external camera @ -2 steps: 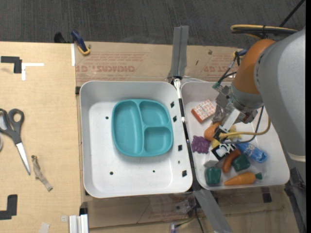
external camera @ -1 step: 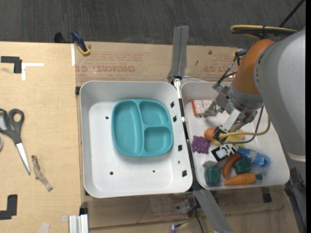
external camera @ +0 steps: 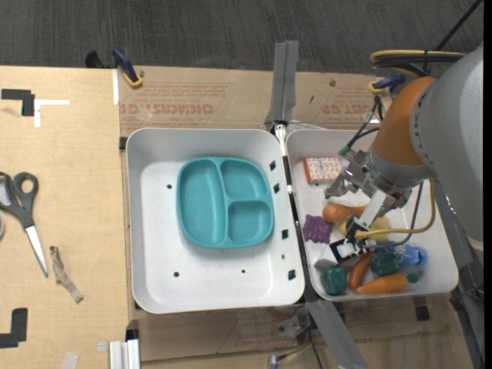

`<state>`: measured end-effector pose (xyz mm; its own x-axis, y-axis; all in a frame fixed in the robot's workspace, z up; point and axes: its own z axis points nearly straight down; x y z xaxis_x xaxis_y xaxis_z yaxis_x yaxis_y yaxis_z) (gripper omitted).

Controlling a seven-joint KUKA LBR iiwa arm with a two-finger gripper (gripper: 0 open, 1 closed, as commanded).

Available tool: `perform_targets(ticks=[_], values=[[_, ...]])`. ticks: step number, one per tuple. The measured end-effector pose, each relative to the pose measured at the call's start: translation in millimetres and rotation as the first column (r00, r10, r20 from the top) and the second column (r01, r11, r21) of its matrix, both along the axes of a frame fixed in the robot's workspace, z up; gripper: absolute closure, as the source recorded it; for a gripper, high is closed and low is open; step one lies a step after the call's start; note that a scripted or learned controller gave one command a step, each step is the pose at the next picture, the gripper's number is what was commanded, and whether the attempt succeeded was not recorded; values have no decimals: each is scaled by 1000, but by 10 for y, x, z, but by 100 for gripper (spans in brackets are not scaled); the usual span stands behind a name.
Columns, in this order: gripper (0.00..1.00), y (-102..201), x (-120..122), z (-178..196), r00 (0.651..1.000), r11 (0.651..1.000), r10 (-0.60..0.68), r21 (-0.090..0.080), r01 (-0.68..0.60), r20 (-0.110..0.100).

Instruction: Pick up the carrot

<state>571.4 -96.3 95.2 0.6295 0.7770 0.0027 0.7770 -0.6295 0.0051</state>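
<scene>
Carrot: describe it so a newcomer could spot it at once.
Look in the right bin, under the arm. The carrot lies along its near rim, right of a dark green lump. It is the long orange taper lying level, unlike the slanted orange piece beside it.
</scene>
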Motion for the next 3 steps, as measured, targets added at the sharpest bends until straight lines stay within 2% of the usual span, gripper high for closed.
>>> perform_targets(ticks=[1, 2, 3], values=[[0, -8, -441, -1, 986, 986, -165, 1, 165, 2], [0, 28, -798, 38, 945, 946, -325, 7, 325, 21], [0, -494, -830, 37, 857, 857, -515, 22, 515, 9]])
